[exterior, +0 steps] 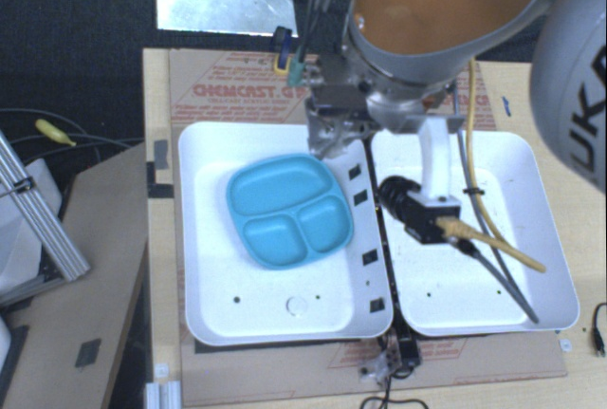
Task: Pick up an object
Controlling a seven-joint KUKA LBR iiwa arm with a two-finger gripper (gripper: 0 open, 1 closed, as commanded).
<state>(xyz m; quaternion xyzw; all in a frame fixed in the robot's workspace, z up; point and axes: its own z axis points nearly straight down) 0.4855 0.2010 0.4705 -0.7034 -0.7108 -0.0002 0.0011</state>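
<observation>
A light blue plate point(287, 209) with three compartments lies flat in the middle of the left bin point(209, 303). My gripper point(325, 139) hangs from the big grey and orange arm at the back of the bins, right at the plate's far right rim. Its tip is dark and partly lost against the bin wall. I cannot make out whether it touches the plate.
The right bin point(531, 303) sits against the left one, with a row of black clips point(370, 255) along the shared wall. A faint round mark point(297, 306) shows on the left bin's floor near the front. Cardboard point(228, 84) lies under both bins.
</observation>
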